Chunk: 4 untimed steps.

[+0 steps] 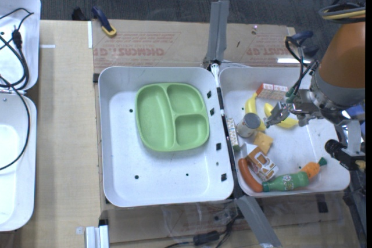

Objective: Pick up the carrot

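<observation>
I see a wooden bench (64, 125) on dark carpet, bearing two white bins side by side; the divider (220, 119) between them is my landmark for every position below.

1. Left of the divider: the left bin (116, 171) holds a green sectioned plate (172, 116), lying flat near the bin's centre.
2. Right of the divider: the right bin (314, 142) holds the clutter. Just beside the divider lie a red sausage (249, 176) and a small printed carton (261, 164). Further right lies a green bottle (288, 182), and touching its far end is the carrot (312, 169), orange with a green top, well apart from the divider at the bin's near right corner.
3. Up the bin from these stand a grey can (251, 122), a yellow cheese block (264, 140), a banana (250, 105) and a red-and-white box (272, 90).
4. The gripper (283, 113) hangs over a second yellow fruit (289, 121), mid-bin, right of the can. I cannot tell how far its jaws stand apart, nor whether they have hold of anything.

Step in hand, as I judge it: approach; the carrot is not yet grasped. The next move calls for travel away from the divider and toward the near wall, then descent onto the carrot.

Obstructions: the bottle touches the carrot, and the bin's corner wall stands close, leaving little finger clearance.
</observation>
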Each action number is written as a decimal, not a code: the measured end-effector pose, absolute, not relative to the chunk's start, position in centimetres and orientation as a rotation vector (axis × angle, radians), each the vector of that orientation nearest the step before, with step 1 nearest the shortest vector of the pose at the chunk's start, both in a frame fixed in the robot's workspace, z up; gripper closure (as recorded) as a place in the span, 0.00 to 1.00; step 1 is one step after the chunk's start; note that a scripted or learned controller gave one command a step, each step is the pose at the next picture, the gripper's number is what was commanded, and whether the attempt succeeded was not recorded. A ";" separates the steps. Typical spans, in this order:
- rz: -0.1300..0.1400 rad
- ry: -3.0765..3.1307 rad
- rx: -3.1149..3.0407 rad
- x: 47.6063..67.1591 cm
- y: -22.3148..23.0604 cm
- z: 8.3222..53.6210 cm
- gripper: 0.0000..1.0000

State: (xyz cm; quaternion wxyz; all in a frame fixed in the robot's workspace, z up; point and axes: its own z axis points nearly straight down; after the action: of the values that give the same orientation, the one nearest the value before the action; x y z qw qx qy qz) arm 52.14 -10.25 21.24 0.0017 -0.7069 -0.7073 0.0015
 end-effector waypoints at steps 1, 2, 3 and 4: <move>0.003 -2.437 -1.976 50.4 -14.5 12.8 0.00; -0.001 -2.354 -2.082 48.3 -19.2 15.9 0.00; -0.009 -2.333 -2.088 47.9 -21.5 9.0 0.00; -0.009 -2.333 -2.088 47.9 -21.5 9.0 0.00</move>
State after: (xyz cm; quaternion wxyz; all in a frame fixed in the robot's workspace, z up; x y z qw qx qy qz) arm 47.91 -21.53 9.04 0.0052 -0.6668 -0.7452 -0.0029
